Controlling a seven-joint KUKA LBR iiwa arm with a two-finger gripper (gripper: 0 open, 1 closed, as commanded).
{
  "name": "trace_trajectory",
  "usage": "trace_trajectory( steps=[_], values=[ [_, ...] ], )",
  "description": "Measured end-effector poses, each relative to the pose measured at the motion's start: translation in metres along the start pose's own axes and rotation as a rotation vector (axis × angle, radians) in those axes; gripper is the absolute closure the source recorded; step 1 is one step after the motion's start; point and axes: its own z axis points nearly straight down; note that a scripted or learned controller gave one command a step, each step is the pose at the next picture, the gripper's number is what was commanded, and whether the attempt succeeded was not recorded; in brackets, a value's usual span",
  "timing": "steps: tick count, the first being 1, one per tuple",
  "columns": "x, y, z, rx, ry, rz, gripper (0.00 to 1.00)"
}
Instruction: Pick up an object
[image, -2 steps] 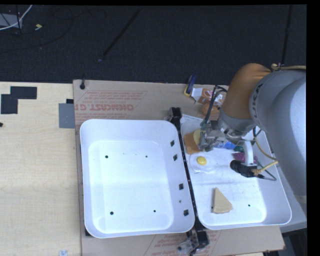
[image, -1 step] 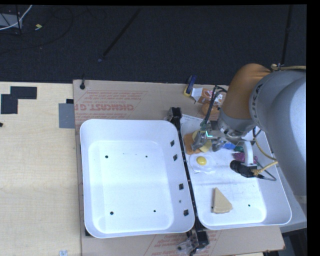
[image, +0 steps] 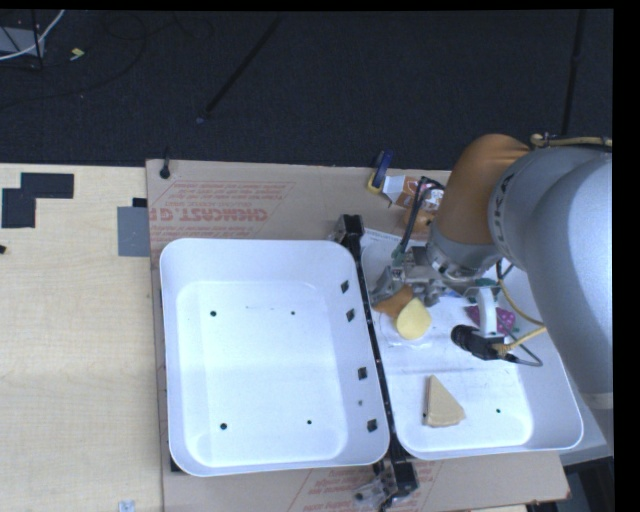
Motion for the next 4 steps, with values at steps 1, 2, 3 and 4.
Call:
trace_trajectory(
  steps=[1,2,3,4],
  values=[
    [-0.025,-0.069,0.000,0.004,0.000,0.004,0.00],
    [-0.026,-0.066,-0.012,-0.002,0.000,0.007,1.00],
    [-0.026,-0.066,-0.011,-0.001,0.001,0.008,0.00],
    [-0.047,-0.086,0.000,0.001,0.001,0.003,0.00]
  ],
)
